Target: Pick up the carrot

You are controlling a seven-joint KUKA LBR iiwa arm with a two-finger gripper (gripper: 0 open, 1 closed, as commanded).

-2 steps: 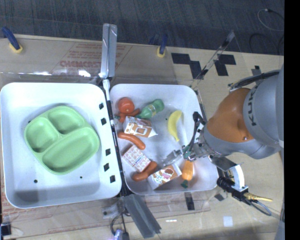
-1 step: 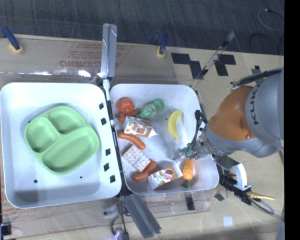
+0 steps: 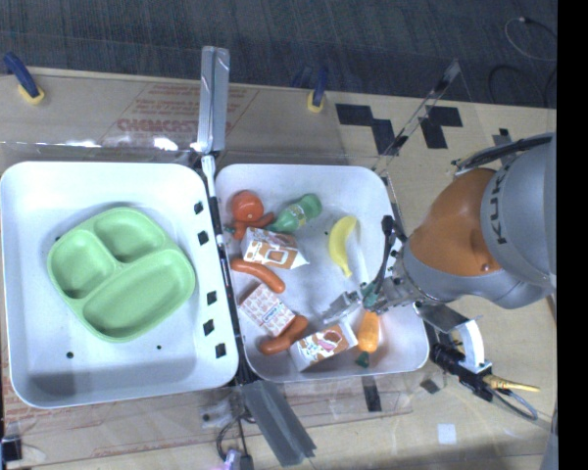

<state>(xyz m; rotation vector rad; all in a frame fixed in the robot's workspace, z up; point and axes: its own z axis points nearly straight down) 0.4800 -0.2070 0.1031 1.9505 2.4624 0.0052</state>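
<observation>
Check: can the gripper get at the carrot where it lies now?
Probably yes. The gripper sits just above the carrot near the right bin's right wall. The small carton lies close on the carrot's left and the wall is near, so room is tight.

Left bin [image 3: 20, 262] has a green divided plate [image 3: 122, 272] sitting about mid-bin. Right bin [image 3: 304, 176] is a jumble: tomato [image 3: 246, 206] and green bottle [image 3: 296, 211] toward the far edge, banana [image 3: 344, 244] near the right wall, two hot dogs [image 3: 258, 273] [image 3: 284, 335], and three small printed cartons [image 3: 272, 253] [image 3: 266, 310] [image 3: 324, 346].
</observation>
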